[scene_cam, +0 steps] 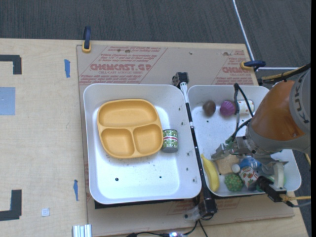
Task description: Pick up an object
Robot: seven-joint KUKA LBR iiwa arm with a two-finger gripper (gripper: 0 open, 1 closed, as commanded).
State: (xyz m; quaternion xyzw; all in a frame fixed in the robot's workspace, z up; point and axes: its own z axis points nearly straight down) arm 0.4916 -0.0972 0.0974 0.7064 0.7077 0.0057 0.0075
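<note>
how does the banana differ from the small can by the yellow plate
The banana is yellow, long and curved, lying flat in the right bin against its left wall. The small can is short and round with a green label, in the left bin, touching the yellow plate.

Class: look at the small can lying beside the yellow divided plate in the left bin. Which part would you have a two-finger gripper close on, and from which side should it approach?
Grip the small can across its round body, coming straight down from above. It touches the yellow plate on the view's left, so fingers probably fit better on its near and far sides, where the left bin floor is bare.
</note>
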